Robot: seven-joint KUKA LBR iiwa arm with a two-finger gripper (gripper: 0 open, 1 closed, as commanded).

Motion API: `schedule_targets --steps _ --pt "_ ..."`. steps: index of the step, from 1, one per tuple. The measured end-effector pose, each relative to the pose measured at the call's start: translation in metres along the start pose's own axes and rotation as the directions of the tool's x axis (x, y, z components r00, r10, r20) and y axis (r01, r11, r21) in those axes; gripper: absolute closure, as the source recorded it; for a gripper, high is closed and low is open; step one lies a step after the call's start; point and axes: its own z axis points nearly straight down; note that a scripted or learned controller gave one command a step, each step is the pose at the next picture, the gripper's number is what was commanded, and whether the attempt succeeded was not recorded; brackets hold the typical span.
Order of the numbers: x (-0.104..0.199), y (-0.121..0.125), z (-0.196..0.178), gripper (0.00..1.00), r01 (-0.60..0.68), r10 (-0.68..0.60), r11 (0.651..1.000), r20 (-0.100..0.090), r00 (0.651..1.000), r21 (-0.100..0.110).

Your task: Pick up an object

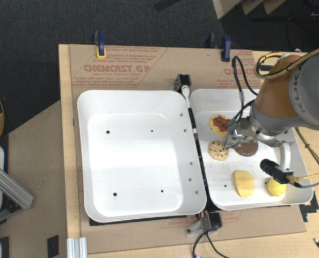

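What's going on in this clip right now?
The grey arm with an orange band has its two-finger gripper low in the right white bin, among a red-and-yellow toy, a round tan cookie, a brown disc and two yellow pieces. Nothing is visibly held. The left white bin sits alongside.

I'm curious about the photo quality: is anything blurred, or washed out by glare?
In the camera view, the left bin is bright white with a soft sheen; the cookie looks sharp; the gripper sits in the arm's shadow, its detail hard to read.
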Motion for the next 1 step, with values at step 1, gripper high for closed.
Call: schedule_targets --steps 1 --pt "-0.0002 0.0018 -0.0010 0.00 0.001 -0.001 1.000 0.001 1.000 -0.004"
